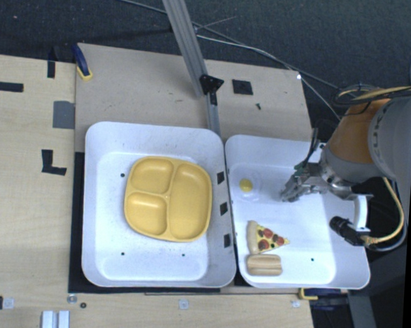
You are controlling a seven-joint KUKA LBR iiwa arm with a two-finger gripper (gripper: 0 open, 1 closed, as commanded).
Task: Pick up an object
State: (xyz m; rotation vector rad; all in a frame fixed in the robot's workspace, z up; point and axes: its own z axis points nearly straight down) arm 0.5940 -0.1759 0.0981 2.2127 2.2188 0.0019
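1. Nearest the camera, at the lower edge of the right bin [338,274], a small toy hot dog [264,265] lies flat on the bin floor, close to the front wall.
2. Just behind it, touching or nearly touching, a toy pizza slice [265,237] lies flat – pale crust, yellow top, red dots.
3. Further back and to the left in the same bin, a small round yellow piece [246,186] sits alone near the wall shared with the other bin, well apart from the pizza slice.
4. The gripper [290,192] hangs low over the middle of the right bin, to the right of the yellow piece and behind the pizza slice. Its dark fingers point down and leftward toward the bin floor; they look close together, with nothing seen between them – whether the tips touch the floor cannot be told.
5. The grey arm [393,141] with its orange band [353,135] enters from the right, above the bin's right rim.
6. The left bin [98,187] holds a yellow divided plate [168,198] with three compartments, lying flat at its middle.
7. Farthest back, a grey metal bar [189,43] slants across the wooden bench [148,86] toward the gap between the bins.
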